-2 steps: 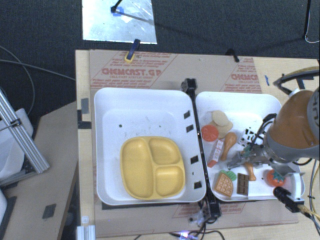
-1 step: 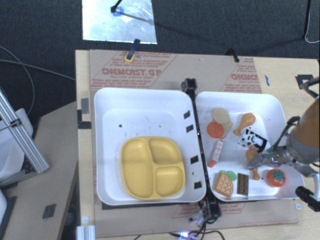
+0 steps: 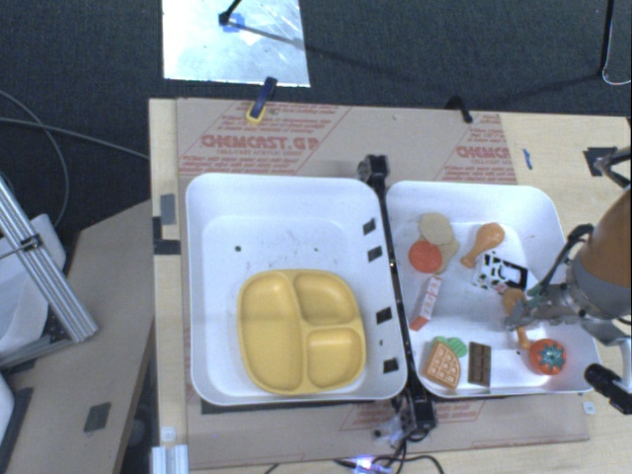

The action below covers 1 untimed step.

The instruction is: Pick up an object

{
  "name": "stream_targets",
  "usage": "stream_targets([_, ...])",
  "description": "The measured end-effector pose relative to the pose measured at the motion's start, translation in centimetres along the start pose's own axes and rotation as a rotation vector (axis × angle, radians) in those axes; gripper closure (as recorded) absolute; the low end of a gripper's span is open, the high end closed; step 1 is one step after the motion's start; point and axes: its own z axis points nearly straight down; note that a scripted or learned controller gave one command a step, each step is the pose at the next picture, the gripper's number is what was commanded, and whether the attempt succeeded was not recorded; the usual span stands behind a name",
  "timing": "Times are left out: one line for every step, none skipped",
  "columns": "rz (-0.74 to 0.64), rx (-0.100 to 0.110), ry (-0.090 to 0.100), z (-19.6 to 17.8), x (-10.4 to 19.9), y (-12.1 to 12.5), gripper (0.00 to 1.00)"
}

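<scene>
1. Two white bins sit side by side on the bench. The left bin holds a yellow divided plate with three compartments, lying in the bin's near half.
2. The right bin serves as the landmark for the rest. It holds a scatter of small toy foods.
3. Toward the right bin's far left part: a tan round cookie, with a red tomato slice touching its near edge.
4. Just right of the cookie lies a drumstick, tilted, bone end pointing toward the bin's middle.
5. Near the bin's centre: a black-and-white patterned block, just below the drumstick.
6. By the bin's left wall, about mid-depth: a red-and-white wrapped bar, lying at a slant.
7. In the bin's near left corner: a waffle with a green bit at its top, and just right of it a brown chocolate bar, upright in the view.
8. In the bin's near right corner: a red-orange tomato with a green top.
9. The arm enters over the bin's right wall. The gripper hangs low above the bin's right half, between the patterned block and the tomato, close to a small orange piece.
10. Finger spread: cannot tell; the tips blur into the clutter under them. Nothing is plainly seen between them.
</scene>
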Motion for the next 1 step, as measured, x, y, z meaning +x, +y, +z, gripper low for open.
stream_targets([-0.01,0.005,-0.001,-3.64,1.49,10.86,1.0])
